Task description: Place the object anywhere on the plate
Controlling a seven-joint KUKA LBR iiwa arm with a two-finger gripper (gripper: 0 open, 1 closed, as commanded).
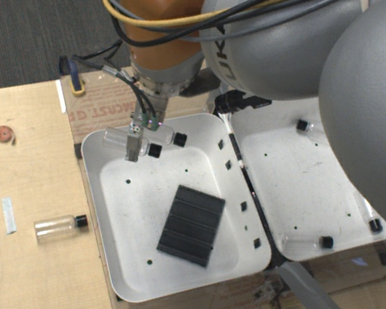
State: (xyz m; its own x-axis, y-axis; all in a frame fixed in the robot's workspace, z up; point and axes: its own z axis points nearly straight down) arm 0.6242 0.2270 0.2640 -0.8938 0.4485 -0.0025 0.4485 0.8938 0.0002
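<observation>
One pincer [134, 144] tip blurred, black plate [191, 226] unobstructed

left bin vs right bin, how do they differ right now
The left bin has a black ribbed plate lying tilted on its floor; the right bin has no such plate. The gripper hangs over the left bin's far edge, while the grey arm covers part of the right bin. Both are shallow, white and rounded at the corners.
</observation>
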